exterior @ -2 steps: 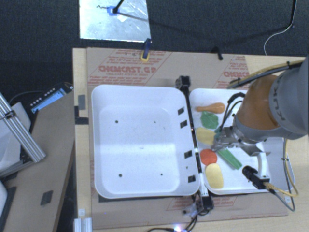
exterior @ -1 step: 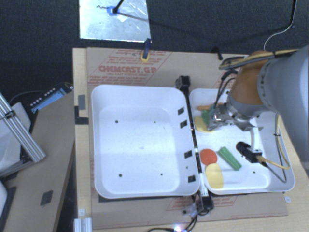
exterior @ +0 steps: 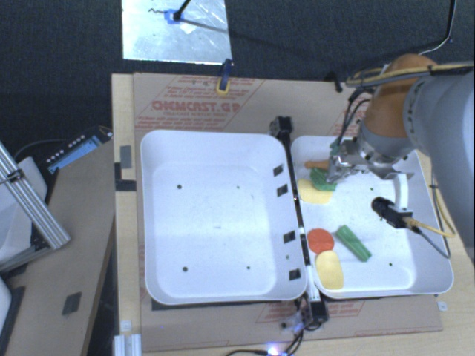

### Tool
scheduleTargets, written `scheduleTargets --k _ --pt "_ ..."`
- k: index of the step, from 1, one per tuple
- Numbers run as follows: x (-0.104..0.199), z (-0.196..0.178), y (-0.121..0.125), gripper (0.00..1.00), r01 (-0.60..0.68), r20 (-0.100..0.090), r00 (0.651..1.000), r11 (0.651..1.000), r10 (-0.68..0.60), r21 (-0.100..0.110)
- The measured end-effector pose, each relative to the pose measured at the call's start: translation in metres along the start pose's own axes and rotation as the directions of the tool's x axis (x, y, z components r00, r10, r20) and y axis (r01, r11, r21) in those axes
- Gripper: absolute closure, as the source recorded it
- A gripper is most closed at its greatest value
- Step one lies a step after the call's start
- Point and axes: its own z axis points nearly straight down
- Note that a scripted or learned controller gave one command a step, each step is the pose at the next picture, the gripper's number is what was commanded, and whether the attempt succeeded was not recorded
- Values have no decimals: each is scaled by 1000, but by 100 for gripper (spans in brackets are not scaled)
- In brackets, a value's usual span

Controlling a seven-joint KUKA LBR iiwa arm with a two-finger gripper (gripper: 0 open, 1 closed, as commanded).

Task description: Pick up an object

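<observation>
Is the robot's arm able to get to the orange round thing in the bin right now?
Probably yes. The orange disc lies in the open in the right bin, with nothing on top of it. The gripper is over the same bin, up by a green piece. A yellow piece sits close beside the disc, which might crowd the grab.
</observation>
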Motion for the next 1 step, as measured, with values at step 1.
scheduleTargets --k 1 --pt "14 -41 41 100 1 0 1000 1000 -1 -2"
